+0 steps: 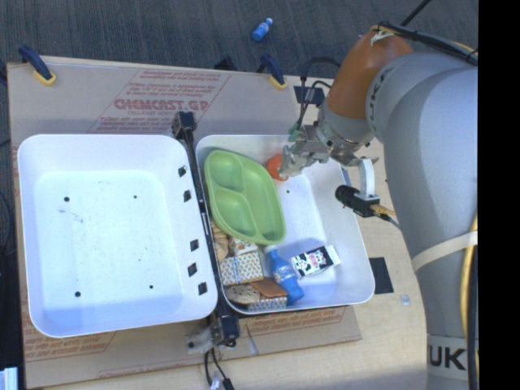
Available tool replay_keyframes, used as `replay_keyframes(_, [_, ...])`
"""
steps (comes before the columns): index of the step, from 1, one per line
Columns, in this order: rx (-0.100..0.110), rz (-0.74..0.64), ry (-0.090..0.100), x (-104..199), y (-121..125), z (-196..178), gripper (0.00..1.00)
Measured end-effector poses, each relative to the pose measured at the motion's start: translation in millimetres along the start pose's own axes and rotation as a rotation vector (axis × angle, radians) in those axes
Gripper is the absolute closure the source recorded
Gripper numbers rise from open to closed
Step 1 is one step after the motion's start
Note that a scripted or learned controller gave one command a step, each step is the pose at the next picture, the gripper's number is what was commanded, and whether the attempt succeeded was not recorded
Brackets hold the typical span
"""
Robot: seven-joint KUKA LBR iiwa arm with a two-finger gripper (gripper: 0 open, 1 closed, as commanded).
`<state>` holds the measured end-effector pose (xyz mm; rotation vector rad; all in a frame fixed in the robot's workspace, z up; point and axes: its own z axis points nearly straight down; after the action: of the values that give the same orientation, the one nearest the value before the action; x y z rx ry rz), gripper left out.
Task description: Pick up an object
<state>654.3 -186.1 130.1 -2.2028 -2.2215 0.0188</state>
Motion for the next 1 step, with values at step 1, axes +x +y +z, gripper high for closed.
replay_keyframes(1, [-0.008,-0.002,-0.002,0.7,1.9,-0.7,0.0])
